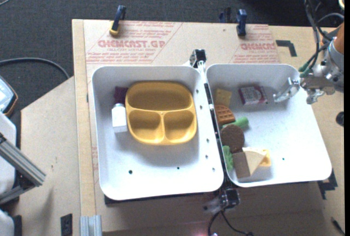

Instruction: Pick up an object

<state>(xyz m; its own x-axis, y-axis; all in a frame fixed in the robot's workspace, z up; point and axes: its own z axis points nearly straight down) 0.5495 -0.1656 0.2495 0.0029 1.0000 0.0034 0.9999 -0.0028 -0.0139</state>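
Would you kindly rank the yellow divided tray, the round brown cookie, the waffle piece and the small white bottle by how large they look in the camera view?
1. Yellow divided tray, by far the largest.
2. Round brown cookie.
3. Waffle piece and small white bottle: these look about alike, and the waffle is partly hidden, so I would not rank them.

You had two smooth white plastic bins [109, 175], slight sheen. The divided yellow tray [161, 113] looked like matt moulded plastic. The table [164, 43] top read as flat board under printed paper film, dull finish. The pincer [284, 93] showed bare shiny metal. The waffle piece [224, 114] looked rough and gridded; the brown disc [233, 136] matt.
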